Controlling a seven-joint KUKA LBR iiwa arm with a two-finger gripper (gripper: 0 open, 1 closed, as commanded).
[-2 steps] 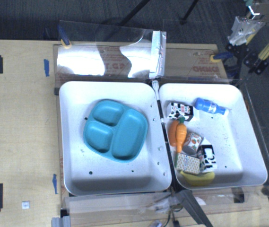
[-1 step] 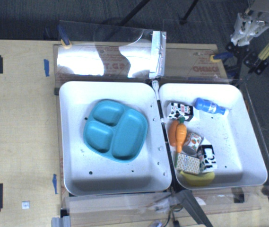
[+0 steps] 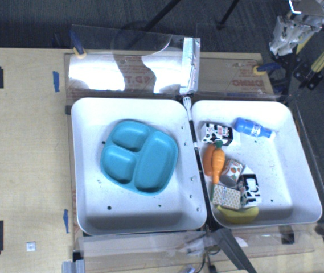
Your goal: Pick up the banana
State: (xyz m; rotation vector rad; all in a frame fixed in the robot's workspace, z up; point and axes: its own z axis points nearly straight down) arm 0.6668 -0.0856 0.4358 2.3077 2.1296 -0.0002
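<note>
Bench cardboard (image 3: 247, 81) bears unreadable red print; banana (image 3: 238, 213) lies low; hand (image 3: 290, 36) state unclear.

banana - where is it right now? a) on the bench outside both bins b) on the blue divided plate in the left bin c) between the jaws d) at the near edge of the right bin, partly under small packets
d: the banana lies along the near wall of the right bin, with a patterned packet overlapping its top, while the blue divided plate sits in the left bin.
</note>
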